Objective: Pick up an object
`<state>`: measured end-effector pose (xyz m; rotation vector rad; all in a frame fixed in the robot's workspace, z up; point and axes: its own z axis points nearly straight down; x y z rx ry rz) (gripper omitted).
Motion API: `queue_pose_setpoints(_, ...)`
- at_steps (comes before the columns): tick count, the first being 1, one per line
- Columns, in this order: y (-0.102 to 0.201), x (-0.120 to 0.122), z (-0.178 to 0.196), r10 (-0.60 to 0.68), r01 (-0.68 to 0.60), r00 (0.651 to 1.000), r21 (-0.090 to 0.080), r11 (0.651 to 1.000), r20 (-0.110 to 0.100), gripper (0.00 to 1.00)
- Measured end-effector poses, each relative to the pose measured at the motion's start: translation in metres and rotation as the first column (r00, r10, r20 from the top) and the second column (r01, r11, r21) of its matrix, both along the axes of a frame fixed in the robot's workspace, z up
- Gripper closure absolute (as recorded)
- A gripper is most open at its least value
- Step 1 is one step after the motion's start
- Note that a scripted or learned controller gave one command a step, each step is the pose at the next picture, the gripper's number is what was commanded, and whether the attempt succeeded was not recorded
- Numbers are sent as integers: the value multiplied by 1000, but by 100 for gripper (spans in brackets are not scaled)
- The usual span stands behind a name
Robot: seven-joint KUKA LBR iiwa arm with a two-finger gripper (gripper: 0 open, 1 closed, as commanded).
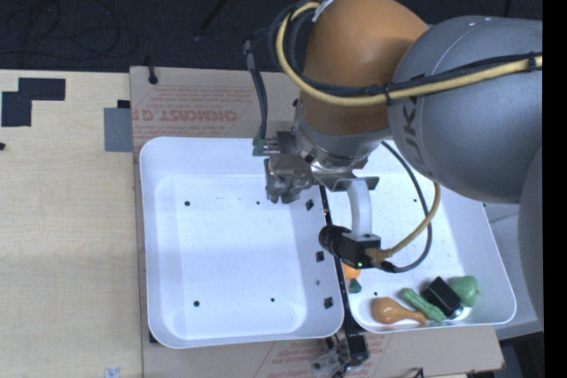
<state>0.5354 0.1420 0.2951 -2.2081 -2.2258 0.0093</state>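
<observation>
My gripper (283,189) hangs below the big orange and grey wrist, over the right part of the left bin (168,190), close to the divider between the two bins. Nothing shows beneath it but white bin floor. In the near corner of the right bin (496,279) lie a tan pear-shaped object (394,310), a long green piece (423,304), a black block (440,296) and a round green object (464,287). A small orange item (354,284) peeks out by the divider, partly hidden under a black fitting on the arm.
The arm's bulk and its yellow cable (416,230) cover much of the right bin. A cardboard sheet (195,106) lies under the bins. The wooden benchtop (62,235) spreads out to the left.
</observation>
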Motion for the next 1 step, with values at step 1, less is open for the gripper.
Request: queue_pose_setpoints(1, 78, -11, 13, 0, 0, 1000, 1, 1000, 6, 100)
